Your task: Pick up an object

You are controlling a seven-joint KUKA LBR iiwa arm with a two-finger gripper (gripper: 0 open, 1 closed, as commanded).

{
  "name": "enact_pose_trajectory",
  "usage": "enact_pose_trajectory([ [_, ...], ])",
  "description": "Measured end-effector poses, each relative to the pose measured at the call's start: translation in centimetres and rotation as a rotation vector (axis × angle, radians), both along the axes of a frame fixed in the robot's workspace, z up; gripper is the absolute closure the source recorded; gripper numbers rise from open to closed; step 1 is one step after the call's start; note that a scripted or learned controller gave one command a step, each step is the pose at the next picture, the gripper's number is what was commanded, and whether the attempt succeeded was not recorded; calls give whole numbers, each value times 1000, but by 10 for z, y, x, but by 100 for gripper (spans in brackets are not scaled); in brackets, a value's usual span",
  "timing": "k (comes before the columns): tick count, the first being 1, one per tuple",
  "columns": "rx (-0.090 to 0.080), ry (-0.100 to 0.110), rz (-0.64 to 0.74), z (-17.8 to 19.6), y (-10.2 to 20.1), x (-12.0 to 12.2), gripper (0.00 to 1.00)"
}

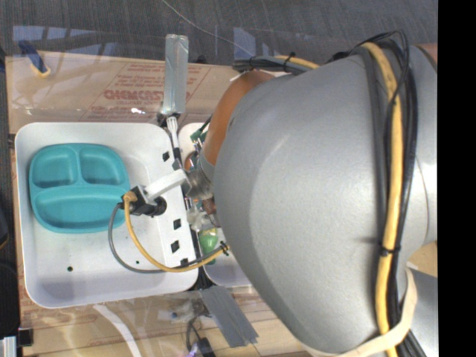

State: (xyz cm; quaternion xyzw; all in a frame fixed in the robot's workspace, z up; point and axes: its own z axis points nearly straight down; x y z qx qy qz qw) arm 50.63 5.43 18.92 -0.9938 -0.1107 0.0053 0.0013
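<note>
Grey arm (312,199) low, over right bin (223,274)

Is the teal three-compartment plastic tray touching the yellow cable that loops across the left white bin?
Cannot tell. In the camera view the teal three-compartment plastic tray and the yellow cable meet near the tray's right edge, where a black connector hides any contact.

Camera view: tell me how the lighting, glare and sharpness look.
Camera view: lighting is even and soft; the teal tray in the left bin is sharp, with only a faint shadow at its edge. A mild sheen lies on the arm, whose grey bulk looms large and soft-edged near the lens. Clear plastic on the bench shows pale glare streaks.
</note>
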Motion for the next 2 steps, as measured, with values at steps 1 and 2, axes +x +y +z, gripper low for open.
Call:
enact_pose_trajectory([
  [1, 0, -2, 117, 0, 9, 13, 100],
  [2, 1, 9, 125, 7, 10, 12, 100],
])
